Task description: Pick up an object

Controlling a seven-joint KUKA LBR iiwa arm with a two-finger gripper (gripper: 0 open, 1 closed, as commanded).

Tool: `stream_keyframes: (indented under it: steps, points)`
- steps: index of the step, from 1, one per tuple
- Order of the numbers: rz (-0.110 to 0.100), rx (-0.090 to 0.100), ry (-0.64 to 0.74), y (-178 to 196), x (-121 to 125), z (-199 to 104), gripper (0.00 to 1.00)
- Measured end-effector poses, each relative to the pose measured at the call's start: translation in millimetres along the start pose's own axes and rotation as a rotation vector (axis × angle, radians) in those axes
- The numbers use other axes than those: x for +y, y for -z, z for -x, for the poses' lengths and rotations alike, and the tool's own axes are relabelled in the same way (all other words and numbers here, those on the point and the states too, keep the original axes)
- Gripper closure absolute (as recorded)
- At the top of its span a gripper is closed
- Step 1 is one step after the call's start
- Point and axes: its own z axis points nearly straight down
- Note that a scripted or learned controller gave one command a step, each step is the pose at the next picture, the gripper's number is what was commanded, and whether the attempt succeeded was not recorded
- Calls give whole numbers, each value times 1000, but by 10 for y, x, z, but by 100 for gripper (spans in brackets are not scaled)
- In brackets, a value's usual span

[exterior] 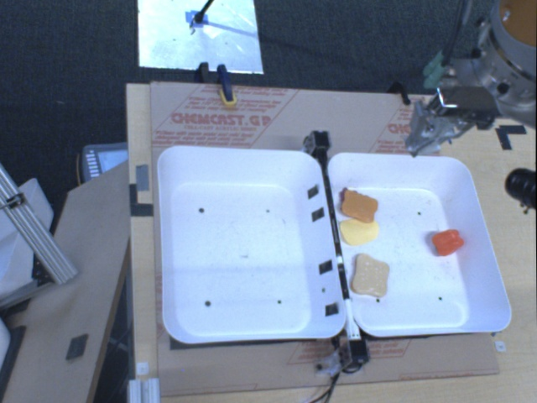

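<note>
Here we see the jaws [422,138] poised over the far rim of the right bin [482,217]; whether they are spread or pressed together we cannot tell. Candidate objects lie nearer the camera: orange piece [359,205], yellow disc [359,232] and tan slice [370,275] hug the divider, while the red piece [447,242] sits apart, offering open room. The left bin [172,225] adjoins.
</note>
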Motion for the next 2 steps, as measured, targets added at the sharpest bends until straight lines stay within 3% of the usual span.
stream_keyframes:
  steps: [1,2]
  points:
    - [-14,-5,-1,19,21,23,100]
    - [-12,-4,4,129,29,20,100]
